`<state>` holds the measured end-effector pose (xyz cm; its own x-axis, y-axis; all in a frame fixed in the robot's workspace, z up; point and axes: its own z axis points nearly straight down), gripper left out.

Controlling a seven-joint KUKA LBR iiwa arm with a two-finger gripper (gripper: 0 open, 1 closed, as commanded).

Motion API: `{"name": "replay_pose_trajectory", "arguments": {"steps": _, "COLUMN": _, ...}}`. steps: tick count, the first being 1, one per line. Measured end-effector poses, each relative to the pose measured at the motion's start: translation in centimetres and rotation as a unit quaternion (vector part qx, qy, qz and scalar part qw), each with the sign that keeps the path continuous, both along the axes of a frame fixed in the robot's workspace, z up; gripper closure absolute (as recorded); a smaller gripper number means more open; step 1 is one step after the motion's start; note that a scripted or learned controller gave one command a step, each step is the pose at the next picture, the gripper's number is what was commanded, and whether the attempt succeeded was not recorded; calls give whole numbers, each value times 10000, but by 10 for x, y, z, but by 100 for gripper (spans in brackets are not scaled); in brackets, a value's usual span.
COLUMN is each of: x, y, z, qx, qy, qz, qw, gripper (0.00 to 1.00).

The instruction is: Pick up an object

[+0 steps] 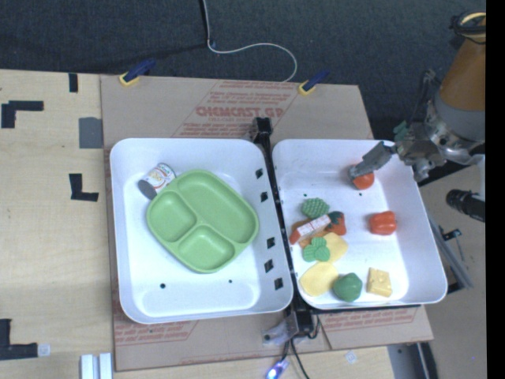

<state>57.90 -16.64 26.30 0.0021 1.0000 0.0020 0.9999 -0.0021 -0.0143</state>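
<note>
Small orange-red ball (363, 181) sits at about one o'clock in the right bin (418, 212), and the claw (369, 163) is right on top of it, grey tip touching or just above; whether it is spread or closed on anything, I cannot tell from this slant. Risk here: a round thing like that likely rolls if the tip nudges it off-centre, and the bin's far wall is close at twelve o'clock, so a push could pin it there. Red pepper (383, 223) lies near at five o'clock, apart. The cluster at seven o'clock, green grapes (315, 208), carrot piece (316, 227), yellow banana (317, 278), broccoli (347, 286), cheese wedge (379, 282), stays well clear. Left bin (130, 275) holds a green divided plate (202, 220) and a small can (157, 178) at ten o'clock.
</note>
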Motion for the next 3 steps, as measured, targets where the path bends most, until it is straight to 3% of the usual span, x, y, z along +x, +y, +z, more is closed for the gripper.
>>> {"name": "replay_pose_trajectory", "arguments": {"steps": 1, "x": 2, "y": 0, "z": 8, "qx": -11, "qy": -63, "qz": 15, "qw": 10000, "gripper": 0}}
{"name": "replay_pose_trajectory", "arguments": {"steps": 3, "x": 10, "y": -1, "z": -101, "qx": -12, "qy": -52, "qz": 20, "qw": 10000, "gripper": 0}}
